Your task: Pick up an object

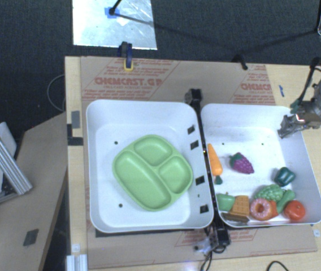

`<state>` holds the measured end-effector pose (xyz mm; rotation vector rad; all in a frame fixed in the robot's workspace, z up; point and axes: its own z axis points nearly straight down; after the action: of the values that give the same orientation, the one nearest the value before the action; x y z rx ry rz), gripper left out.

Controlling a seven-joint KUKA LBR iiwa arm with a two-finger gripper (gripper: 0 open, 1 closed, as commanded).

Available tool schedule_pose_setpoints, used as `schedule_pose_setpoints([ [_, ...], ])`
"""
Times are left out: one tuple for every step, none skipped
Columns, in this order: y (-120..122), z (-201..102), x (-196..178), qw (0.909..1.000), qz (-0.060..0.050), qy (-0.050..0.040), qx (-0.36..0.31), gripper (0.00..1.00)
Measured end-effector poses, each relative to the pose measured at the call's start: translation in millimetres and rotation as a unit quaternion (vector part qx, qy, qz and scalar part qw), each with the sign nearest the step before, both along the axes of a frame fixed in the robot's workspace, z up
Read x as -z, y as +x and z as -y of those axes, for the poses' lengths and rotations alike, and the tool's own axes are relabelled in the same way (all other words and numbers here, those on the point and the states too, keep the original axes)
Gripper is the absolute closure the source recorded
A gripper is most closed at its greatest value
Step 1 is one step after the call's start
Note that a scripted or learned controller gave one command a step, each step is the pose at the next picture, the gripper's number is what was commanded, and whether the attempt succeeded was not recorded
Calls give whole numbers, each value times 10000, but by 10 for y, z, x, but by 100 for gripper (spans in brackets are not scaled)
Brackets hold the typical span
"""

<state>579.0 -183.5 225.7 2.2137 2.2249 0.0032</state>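
Observation:
The right bin (245,120) holds toy foods: an orange carrot (214,161) by its left wall, purple grapes (242,163) near the middle, a dark green pepper (284,176) to the right. Along its front edge lie a green piece (225,201), a waffle (240,207), a pink donut (260,209), broccoli (272,193) and a red tomato (295,210). My gripper (291,125) hangs over the bin's right rim at the far right, above and apart from the foods. Nothing shows between its fingers.
The left bin (101,208) carries a light green divided plate (152,172). Black clips sit along the wall between the bins. A blue clamp (127,54) and a metal sheet (114,16) lie beyond the bench's far edge. Cables cross the dark floor.

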Motion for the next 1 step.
schedule_pose_setpoints([
  [-101,-520,104,10000,-16,12,-17,100],
])
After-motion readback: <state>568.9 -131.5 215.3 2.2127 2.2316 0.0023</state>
